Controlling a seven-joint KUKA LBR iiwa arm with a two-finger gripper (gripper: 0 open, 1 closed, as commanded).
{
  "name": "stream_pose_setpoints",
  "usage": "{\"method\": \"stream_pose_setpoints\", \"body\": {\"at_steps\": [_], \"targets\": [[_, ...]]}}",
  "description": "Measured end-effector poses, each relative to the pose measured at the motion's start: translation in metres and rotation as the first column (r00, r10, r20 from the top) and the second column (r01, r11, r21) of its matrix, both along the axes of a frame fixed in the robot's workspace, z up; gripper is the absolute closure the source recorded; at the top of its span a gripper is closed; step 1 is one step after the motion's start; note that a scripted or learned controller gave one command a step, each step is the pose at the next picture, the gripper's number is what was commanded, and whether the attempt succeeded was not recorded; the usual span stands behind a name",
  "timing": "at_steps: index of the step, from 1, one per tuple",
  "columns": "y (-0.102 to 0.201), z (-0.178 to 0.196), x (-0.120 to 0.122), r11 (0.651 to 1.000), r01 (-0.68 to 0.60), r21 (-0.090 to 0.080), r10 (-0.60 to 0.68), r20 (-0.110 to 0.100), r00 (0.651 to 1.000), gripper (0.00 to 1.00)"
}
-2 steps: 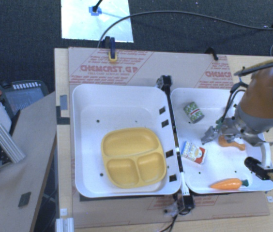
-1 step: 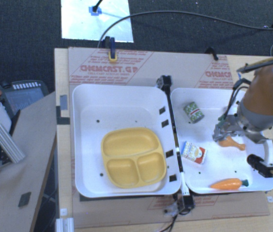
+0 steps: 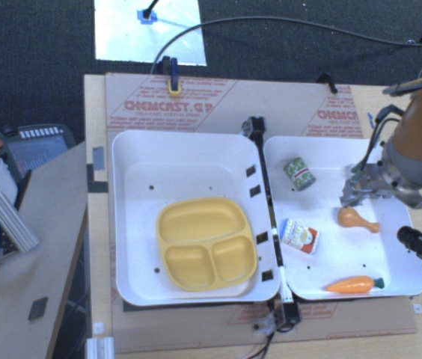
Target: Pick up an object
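Pincer [image 3: 355, 193] low in right bin [image 3: 413, 271], just beside drumstick [image 3: 357, 219] at its 11 o'clock, likely lining up; grip state unreadable, nothing visibly held.

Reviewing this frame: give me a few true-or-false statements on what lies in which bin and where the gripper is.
1. The yellow three-compartment plastic tray lies in the left white bin. True.
2. The orange toy carrot lies in the left bin. False: it lies in the right white bin, near its front edge.
3. The gripper is above the right bin, close to the tan toy drumstick. True.
4. The small green can sits on the yellow tray. False: it is in the right bin.
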State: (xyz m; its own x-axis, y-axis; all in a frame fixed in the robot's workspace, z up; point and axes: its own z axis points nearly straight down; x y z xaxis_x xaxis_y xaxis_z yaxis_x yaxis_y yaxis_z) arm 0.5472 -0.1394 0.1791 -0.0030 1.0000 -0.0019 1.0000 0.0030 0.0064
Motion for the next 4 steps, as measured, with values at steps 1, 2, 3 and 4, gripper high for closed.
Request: {"method": "stream_pose_setpoints", "body": {"at_steps": [1, 2, 3, 4], "targets": [[0.0, 0.041, 0.002, 1.0, -0.001, 0.0, 0.001, 0.0, 1.0, 1.0], [0.057, 0.051, 0.018, 1.0, -0.007, 0.004, 0.007, -0.003, 1.0, 1.0], [0.11, 0.06, 0.033, 1.0, -0.007, 0.003, 0.007, -0.003, 1.0, 1.0], [0.168, 0.048, 0.043, 1.0, -0.007, 0.004, 0.007, -0.005, 1.0, 1.0]]}}
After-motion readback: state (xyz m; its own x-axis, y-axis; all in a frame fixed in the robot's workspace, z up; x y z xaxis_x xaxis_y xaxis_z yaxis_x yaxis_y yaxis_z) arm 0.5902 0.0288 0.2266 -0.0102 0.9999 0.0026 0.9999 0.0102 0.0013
